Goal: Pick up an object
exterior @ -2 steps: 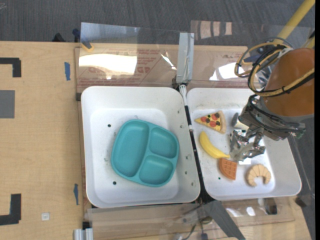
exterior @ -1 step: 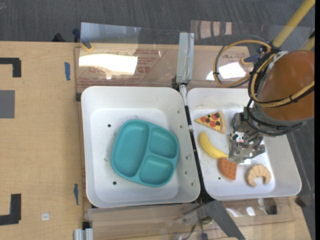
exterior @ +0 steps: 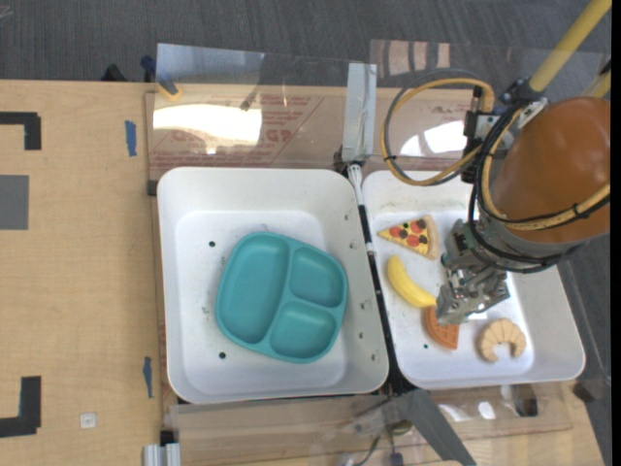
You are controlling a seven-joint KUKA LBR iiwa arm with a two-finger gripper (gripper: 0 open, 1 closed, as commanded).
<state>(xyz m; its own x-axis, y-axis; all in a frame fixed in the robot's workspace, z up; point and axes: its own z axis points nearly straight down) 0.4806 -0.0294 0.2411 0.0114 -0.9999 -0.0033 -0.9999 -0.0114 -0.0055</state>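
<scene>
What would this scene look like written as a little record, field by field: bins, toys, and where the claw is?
left bin: holds a teal divided plate
right bin: holds four toy foods
pizza slice: near the bin's far side
banana: below the pizza slice, by the bin's left wall
orange slice: partly under the gripper's tip
croissant: near the front right corner
gripper: low in the right bin, between banana and croissant
grasp: cannot tell; nothing seen between its tips
</scene>
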